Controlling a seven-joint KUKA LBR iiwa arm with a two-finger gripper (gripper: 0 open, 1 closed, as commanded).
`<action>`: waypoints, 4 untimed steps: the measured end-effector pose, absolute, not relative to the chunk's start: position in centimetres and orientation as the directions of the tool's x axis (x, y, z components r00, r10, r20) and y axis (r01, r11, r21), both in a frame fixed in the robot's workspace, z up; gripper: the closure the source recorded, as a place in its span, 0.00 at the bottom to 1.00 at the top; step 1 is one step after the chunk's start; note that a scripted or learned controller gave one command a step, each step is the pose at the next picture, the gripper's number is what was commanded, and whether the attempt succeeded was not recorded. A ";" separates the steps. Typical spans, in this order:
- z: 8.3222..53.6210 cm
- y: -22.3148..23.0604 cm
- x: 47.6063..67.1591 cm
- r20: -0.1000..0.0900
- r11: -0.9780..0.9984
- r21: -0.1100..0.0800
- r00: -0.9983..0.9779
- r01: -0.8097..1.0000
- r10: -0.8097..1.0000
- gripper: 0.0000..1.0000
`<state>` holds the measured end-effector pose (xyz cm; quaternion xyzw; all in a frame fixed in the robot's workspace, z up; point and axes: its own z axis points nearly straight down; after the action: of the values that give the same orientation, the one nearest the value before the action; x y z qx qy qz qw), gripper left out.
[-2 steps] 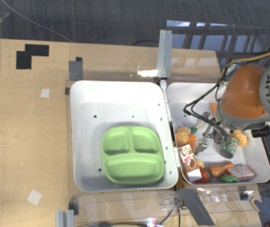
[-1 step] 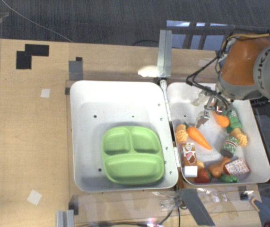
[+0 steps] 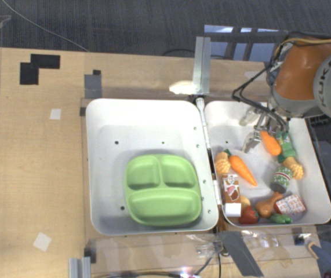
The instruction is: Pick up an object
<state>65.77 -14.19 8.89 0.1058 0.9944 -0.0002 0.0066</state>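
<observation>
Fingers of our gripper (image 3: 260, 133) sit in the right bin (image 3: 322, 184), and a small orange carrot (image 3: 271, 144) appears pinched at their tips, raised a little off the floor; we judge this a grasp, though a shallow one. Below and left of the fingers lies a bigger carrot (image 3: 242, 169); further below, other toy foods crowd together. The green tray (image 3: 162, 189) rests well left.
</observation>
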 end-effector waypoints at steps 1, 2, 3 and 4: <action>8.9 -17.8 58.3 -0.012 0.958 0.000 -0.958 0.285 0.285 0.00; 9.1 -15.2 49.9 -0.016 0.939 0.002 -0.939 0.345 0.345 0.00; 9.0 -10.7 60.1 -0.013 0.986 0.002 -0.986 0.165 0.165 0.00; 10.6 -10.6 60.5 -0.029 0.987 0.003 -0.987 0.161 0.161 1.00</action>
<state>60.55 -10.63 10.55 0.0807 0.9966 0.0002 0.0148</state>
